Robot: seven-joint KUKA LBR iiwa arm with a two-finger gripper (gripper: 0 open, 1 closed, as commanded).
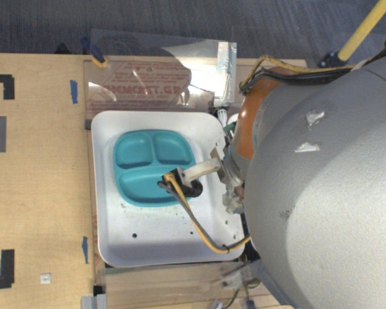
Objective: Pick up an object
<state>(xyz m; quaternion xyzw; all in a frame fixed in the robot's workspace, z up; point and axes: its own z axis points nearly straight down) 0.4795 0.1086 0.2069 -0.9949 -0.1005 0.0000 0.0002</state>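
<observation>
- Camera view: my arm (321, 172) is the biggest thing here. It's a grey bulk covering the right side from top to bottom, reaching in from the right.
- Surface (38, 172): tan board, spread across the left and under the bin. It has black angle marks near the left edge, top and bottom.
- Floor (180, 5): dark grey carpet along the top, beyond the surface.
- White bin (116, 237): shallow w/ rounded corners, sits centre-left. Its right wall runs under my arm.
- Teal plate (151, 169): the task's thing, lying flat in the bin's upper half, closer to the left wall than the right. It has 3 compartments, 2 small ones at the far side and 1 long one at the near side. Nothing is in them.
- Clear plastic sheet (154, 76): crinkled and shiny, lying on the surface just beyond the bin's far wall.
- Orange band (248, 131): on my arm above the wrist, over the bin's far-right corner.
- Gripper (230, 184): low at the bin's right side, near the plate's right edge. It's mostly tucked under my own arm, so I can't tell how far open it is or whether it has hold of anything. The plate itself is plainly down in the bin.
- Blue tape bits (74, 90): small strips on the surface left of the bin, one far, one near.
- Dark specks (134, 235): a few tiny dots on the bin floor, on the near side of the plate.
</observation>
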